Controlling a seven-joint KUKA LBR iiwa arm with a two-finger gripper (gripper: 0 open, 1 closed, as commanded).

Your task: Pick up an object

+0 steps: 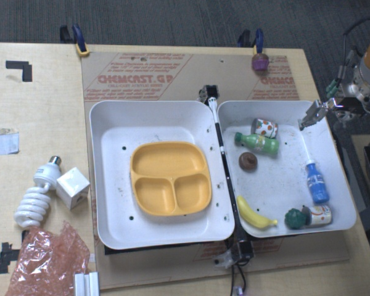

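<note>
Camera view is looking down on a tan wooden desk (pixel 37 116) carrying two shallow white bins side by side. The left white bin (pixel 111 128) is holding a yellow plastic tray with three compartments (pixel 171 178), lying flat near the bin's middle.

The right white bin (pixel 333 159) is holding the candidate objects. A green plastic bottle (pixel 257 142) is lying on its side near the far-left part of the bin, just beside a small white cup with red and green spots (pixel 264 127). A small round brown object (pixel 248 161) is sitting just in front of the bottle. A blue and white tube (pixel 316 182) is lying along the right wall. A yellow banana (pixel 254 214) is lying at the near-left corner. A dark green lump (pixel 294 218) is touching a small white can with a red label (pixel 319 215) at the near-right corner.

The claw (pixel 312 114) is hanging at the far-right rim of the right bin, apart from every object in it, and nothing is sitting between its fingers. Whether the fingers are spread or closed cannot be told at this size. The grey arm (pixel 361 85) is reaching in from the right edge.

On the desk left of the bins, a white spiral light bulb (pixel 37 193) is lying beside a small white cube (pixel 73 188), with crumpled pinkish plastic wrap (pixel 46 264) nearer the front edge. A small purple object (pixel 260 61) is sitting behind the right bin.
</note>
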